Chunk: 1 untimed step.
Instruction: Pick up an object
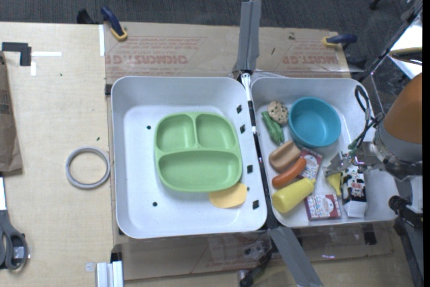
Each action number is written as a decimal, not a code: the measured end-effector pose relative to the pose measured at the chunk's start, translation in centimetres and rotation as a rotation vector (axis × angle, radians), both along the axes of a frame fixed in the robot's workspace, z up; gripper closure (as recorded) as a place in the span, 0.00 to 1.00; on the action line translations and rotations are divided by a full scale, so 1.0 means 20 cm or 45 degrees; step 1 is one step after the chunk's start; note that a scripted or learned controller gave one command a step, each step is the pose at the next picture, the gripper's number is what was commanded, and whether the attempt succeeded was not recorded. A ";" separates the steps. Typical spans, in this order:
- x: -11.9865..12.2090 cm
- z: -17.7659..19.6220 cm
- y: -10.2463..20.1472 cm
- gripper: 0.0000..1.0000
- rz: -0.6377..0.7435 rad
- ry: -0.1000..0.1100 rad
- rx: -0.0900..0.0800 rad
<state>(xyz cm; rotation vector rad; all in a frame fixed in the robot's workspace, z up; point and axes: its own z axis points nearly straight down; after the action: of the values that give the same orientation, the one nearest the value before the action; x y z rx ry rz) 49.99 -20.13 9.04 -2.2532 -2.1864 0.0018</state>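
Gripper (347,162) low at right bin's (306,83) right edge, beside blue bowl (314,121) (jaw state unreadable, perhaps touching milk carton (354,186)). Green plate (198,151) mid left bin (127,165).

The left white plastic bin (127,165) offers open floor along its far wall and left side; its middle is taken by a green 3-compartment plastic plate (198,151), with a flat yellow chip-shaped piece (228,196) just beside the plate's near edge. The right white plastic bin (302,85) is crowded: a round blue bowl (314,121) at the centre, a yellow bottle (293,195), hot dog (285,154) and red carton (322,206) packed close, leaving bare floor mainly along the far wall.
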 end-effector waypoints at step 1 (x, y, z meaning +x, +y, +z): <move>0.01 0.06 -0.01 1.00 -0.004 -0.006 0.000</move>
<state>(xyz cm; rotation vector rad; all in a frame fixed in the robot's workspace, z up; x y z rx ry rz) 50.20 -20.24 10.19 -2.2595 -2.1848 -0.0034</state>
